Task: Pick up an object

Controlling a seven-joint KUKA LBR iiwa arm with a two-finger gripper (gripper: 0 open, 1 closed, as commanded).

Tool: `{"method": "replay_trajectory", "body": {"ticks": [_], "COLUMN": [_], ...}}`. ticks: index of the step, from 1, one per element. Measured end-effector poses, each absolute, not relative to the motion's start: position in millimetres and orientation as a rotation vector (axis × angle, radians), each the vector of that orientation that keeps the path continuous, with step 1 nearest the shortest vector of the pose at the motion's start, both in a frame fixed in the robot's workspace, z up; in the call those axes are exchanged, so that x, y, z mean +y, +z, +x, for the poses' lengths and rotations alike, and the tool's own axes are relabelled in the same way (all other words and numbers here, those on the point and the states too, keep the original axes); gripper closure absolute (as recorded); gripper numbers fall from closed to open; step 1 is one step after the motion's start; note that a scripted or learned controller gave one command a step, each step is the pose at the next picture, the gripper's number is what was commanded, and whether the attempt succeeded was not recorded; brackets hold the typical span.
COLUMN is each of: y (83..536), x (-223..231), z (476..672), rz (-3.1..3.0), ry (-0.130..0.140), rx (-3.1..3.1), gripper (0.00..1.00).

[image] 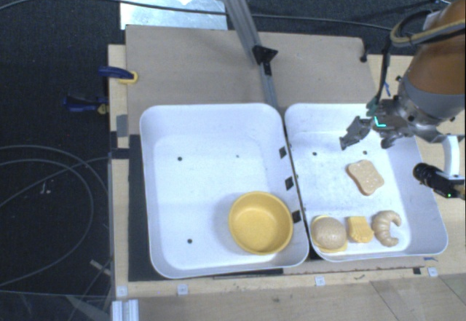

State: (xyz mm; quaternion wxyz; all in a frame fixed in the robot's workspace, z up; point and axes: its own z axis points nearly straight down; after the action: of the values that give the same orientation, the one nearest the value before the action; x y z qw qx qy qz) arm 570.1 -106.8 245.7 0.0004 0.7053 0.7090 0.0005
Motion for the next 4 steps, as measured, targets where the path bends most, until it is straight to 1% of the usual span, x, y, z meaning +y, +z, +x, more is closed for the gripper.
{"method": "replay_trajectory", "body": {"ticks": [1,2,3,4], "y": [245.8,185.4,129.5,88.5], "x": [-106.8,-104.8,-106.8,-106.5], "z": [570.2,564.0,573.3,573.2], "rz": [2.215,2.222,2.223,2.222], "ry": [0.002,-0.003,-0.003,-0.002], "rx": [2.226,2.225,2.223,2.223], "gripper": [0.0,0.0,0.0,0.0]}}
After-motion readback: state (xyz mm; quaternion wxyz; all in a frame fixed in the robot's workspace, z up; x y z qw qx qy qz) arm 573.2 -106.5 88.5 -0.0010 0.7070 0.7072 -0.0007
